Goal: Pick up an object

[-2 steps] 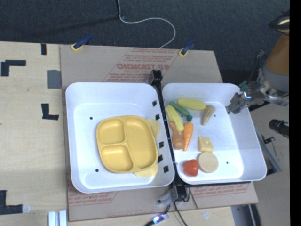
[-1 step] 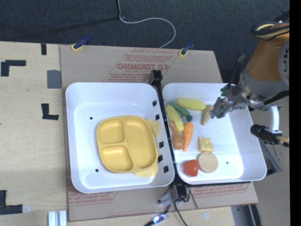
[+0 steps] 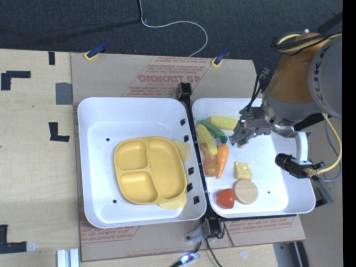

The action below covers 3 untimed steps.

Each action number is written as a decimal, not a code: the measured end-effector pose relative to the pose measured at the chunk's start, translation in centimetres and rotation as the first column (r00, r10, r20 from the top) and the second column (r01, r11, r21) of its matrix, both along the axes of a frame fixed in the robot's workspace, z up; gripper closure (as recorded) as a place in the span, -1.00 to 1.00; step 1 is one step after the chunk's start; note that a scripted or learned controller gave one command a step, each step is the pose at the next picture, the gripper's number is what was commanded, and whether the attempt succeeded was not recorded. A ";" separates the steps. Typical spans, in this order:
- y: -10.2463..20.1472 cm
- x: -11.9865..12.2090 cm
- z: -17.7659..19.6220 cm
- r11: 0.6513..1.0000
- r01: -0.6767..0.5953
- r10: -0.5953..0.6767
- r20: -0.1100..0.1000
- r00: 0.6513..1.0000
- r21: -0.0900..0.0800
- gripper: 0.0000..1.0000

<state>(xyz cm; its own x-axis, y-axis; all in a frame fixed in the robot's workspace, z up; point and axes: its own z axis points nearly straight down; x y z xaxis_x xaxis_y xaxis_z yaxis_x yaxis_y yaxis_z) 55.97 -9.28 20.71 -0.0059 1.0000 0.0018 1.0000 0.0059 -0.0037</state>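
Red print on the cardboard sheet (image 3: pixel 167 74) was too blurred to read. The left bin (image 3: pixel 94 121) held a yellow divided plate (image 3: pixel 150 168). In the right bin (image 3: pixel 289 199) lay a carrot (image 3: pixel 222 159), corn (image 3: pixel 223 122), cheese wedge (image 3: pixel 242 170) and tomato (image 3: pixel 225 198). The gripper (image 3: pixel 240 138) hovered beside the carrot, whether released or clenched I cannot tell.

The divided tray (image 3: pixel 150 168) lies mid left bin (image 3: pixel 94 121) — in the right bin (image 3: pixel 289 202), toy foods (image 3: pixel 217 154) cluster along its left wall, gripper (image 3: pixel 240 138) just beside them.
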 end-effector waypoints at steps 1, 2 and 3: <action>6.2 -0.1 1.2 1.000 -0.002 0.002 0.003 1.000 0.001 1.00; 12.1 -0.6 2.3 1.000 -0.003 0.003 0.002 1.000 0.000 1.00; 12.7 -2.5 1.7 1.000 0.004 -0.004 -0.001 1.000 -0.002 1.00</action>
